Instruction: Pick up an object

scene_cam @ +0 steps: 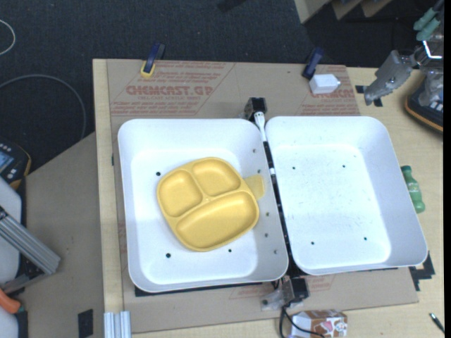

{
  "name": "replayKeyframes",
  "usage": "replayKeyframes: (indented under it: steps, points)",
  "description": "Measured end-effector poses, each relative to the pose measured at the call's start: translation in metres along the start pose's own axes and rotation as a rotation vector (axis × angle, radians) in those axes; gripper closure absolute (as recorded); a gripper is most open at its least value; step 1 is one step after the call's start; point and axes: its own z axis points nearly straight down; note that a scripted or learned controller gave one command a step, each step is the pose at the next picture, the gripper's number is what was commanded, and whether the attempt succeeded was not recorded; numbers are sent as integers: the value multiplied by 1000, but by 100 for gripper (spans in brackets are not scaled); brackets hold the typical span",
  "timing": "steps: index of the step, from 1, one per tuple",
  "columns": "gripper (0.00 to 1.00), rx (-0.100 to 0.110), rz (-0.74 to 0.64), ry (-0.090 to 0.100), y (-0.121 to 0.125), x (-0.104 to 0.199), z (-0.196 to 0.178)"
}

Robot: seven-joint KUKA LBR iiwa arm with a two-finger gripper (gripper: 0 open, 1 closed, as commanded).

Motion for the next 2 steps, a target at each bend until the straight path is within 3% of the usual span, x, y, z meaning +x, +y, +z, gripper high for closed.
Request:
replayKeyframes:
  steps: [1, 2]
  points:
    - [0, 22, 5, -1, -20, 40, 11]
    - [100, 16, 9, -3, -19, 38, 0]
